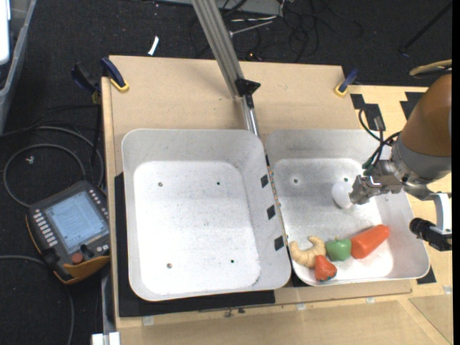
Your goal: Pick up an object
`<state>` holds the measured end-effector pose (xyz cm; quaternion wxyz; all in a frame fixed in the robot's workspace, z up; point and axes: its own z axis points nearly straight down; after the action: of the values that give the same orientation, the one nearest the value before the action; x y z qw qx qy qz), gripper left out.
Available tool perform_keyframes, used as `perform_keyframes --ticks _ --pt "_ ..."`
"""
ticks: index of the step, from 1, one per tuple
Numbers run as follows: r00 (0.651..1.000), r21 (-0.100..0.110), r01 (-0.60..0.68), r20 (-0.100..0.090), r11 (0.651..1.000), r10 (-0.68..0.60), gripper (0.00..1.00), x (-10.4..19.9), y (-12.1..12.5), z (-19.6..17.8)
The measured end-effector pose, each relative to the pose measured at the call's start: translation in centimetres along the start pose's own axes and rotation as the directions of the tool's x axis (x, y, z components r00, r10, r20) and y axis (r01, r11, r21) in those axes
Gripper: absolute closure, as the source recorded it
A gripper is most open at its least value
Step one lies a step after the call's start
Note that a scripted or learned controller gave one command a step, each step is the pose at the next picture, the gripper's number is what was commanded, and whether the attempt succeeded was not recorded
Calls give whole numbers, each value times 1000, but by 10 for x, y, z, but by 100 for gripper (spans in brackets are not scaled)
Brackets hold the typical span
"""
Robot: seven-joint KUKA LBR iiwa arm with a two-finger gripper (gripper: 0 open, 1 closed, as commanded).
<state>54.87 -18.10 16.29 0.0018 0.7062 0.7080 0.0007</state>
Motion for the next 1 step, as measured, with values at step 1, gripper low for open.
perform_keyframes --ticks 1 --pt "1000 -2 1 1 1000 -1 100 -1 4 -43"
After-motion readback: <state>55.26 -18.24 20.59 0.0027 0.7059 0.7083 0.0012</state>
